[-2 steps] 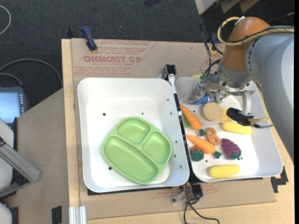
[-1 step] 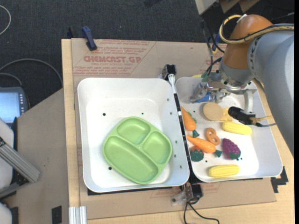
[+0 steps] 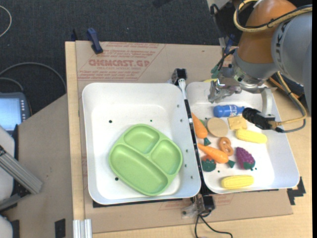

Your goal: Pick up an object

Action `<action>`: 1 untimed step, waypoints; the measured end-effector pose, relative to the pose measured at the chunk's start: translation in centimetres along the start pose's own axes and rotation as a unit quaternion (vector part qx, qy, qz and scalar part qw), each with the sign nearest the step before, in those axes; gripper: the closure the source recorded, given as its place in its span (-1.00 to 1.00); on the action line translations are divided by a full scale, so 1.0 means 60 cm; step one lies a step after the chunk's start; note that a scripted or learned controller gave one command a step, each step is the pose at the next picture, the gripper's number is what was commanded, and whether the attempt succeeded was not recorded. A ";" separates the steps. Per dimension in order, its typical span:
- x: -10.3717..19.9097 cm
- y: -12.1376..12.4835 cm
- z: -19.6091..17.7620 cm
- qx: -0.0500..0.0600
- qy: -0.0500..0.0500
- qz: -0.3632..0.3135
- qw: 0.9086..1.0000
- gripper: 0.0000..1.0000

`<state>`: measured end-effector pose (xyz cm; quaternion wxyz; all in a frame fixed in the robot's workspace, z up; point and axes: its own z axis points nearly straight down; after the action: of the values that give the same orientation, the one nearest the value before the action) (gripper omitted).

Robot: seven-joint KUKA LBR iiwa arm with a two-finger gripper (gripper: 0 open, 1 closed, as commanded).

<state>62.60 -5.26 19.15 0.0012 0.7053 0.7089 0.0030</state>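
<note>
Camera view: blue bottle (image 3: 229,110) below end effector (image 3: 218,91)

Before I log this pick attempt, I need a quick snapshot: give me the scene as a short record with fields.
left bin: green divided plate
right bin: blue bottle, two carrots, purple grapes, two corn cobs, round cracker, pretzel
gripper: over the right bin's far end, just above the blue bottle
held item: none visible
</note>
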 end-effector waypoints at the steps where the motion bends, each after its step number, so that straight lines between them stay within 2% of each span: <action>1: -0.005 -0.001 0.011 0.004 -0.001 0.002 1.000 -1.00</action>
<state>62.54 -5.58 18.48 -0.0008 0.7068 0.7074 -0.0003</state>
